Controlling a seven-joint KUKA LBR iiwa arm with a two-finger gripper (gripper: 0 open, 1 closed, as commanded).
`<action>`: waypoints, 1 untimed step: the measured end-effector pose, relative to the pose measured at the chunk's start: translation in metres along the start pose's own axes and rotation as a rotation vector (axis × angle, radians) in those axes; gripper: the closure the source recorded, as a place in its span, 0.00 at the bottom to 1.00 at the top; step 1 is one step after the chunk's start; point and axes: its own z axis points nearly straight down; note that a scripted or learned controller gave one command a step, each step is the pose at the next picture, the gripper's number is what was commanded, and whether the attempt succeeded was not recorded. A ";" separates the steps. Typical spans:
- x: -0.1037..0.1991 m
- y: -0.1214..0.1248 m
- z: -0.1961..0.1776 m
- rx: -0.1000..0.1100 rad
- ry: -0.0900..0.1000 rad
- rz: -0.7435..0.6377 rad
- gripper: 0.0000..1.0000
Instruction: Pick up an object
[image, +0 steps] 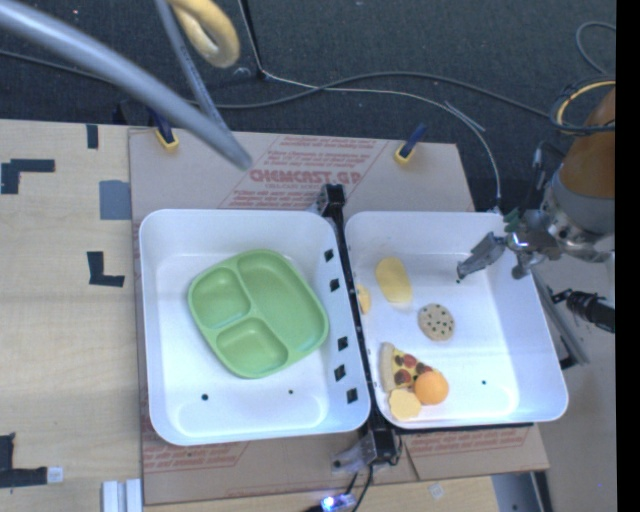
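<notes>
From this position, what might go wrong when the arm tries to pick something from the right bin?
1. The gripper hangs open at the right bin's far right corner, apart from every item, so shutting here would likely catch nothing.
2. The pizza slice, orange and a pale yellow piece lie touching, so a grasp there may nudge or take the wrong one.
3. The cookie lies flat, so fingers may slide over it.

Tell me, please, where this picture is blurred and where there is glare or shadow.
Camera view: the grey bar and yellow object at top left are out of focus; the white bins look bright but keep detail; the green tray and cookie are sharp with soft shadows.
</notes>
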 end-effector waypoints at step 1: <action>-0.007 -0.008 0.055 0.002 0.000 0.001 0.00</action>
